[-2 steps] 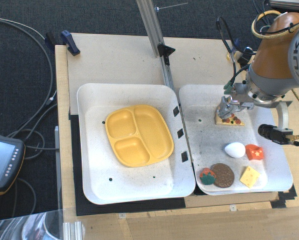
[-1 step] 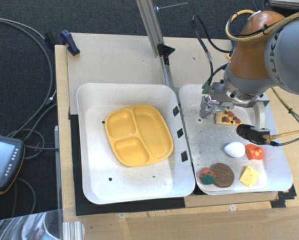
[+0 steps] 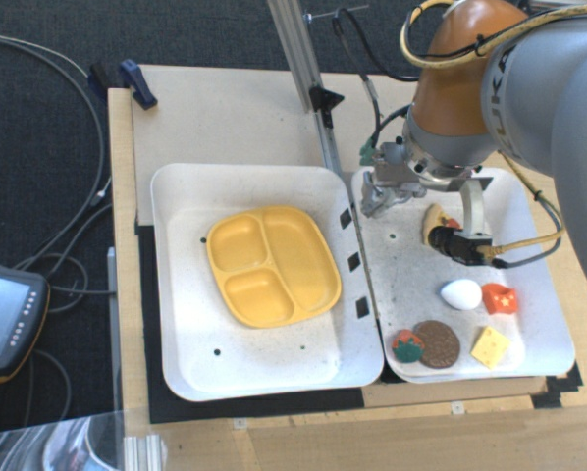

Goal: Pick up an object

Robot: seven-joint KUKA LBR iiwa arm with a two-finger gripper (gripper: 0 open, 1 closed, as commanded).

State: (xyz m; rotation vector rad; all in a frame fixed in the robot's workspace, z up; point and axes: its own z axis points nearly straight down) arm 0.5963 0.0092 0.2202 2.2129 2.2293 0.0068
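My gripper [image 3: 380, 196] hangs low over the back left corner of the right bin [image 3: 541, 281], close to the wall between the two bins. The objects lie apart from it, further right and nearer the front. A pale banana-like piece [image 3: 435, 222] is the closest, just right of the gripper. Toward the front lie a white egg [image 3: 460, 293], a red-orange block [image 3: 501, 299], a yellow cheese wedge [image 3: 489, 346], a brown round cookie [image 3: 437, 343] and a small red and green piece [image 3: 406, 344].
A yellow divided plate [image 3: 272, 265] lies in the left bin [image 3: 181, 361]. A metal post [image 3: 295, 37] rises behind the bins. A black part with a yellow cable [image 3: 467, 249] hangs from the arm over the right bin, partly covering the banana-like piece.
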